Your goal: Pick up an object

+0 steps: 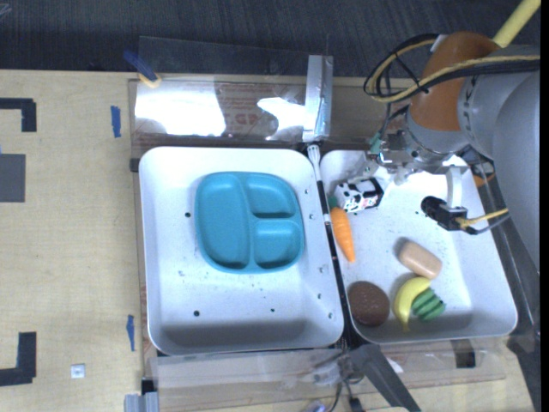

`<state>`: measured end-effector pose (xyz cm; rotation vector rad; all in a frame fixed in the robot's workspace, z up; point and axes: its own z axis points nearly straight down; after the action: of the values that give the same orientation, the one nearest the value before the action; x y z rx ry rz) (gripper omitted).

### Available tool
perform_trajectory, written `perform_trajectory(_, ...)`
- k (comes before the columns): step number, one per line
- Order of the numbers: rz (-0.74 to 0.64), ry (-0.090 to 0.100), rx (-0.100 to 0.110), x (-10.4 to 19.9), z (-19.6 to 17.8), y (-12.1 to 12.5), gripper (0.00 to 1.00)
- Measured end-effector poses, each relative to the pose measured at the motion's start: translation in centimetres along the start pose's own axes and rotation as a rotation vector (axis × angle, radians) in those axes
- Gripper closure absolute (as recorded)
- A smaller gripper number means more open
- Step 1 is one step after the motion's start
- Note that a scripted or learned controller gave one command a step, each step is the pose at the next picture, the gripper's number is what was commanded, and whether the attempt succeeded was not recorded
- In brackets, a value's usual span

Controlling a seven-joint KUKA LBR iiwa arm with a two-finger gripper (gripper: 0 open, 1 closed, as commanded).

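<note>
The right bin (480,316) holds several small things. A black-and-white toy (358,196) lies at its far left, with an orange carrot (343,234) just in front of it along the left wall. Farther forward are a tan oblong piece (419,258), a brown round item (369,303), a yellow banana (408,299) and a green piece (431,306) touching the banana. My gripper (388,163) hangs over the bin's far end, just right of and behind the black-and-white toy. The wrist hides its tips.
The left bin (171,316) holds a blue divided plate (250,221). A metal divider (317,101) and a shiny sheet (214,110) stand behind the bins. The arm's grey body (506,118) and cables (446,213) overhang the right bin's far right corner.
</note>
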<state>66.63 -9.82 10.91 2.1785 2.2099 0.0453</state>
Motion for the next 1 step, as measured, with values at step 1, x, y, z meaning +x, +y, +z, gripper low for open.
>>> perform_trajectory(1,-0.097,-0.002,0.015,-0.05,0.07,1.03,0.00)
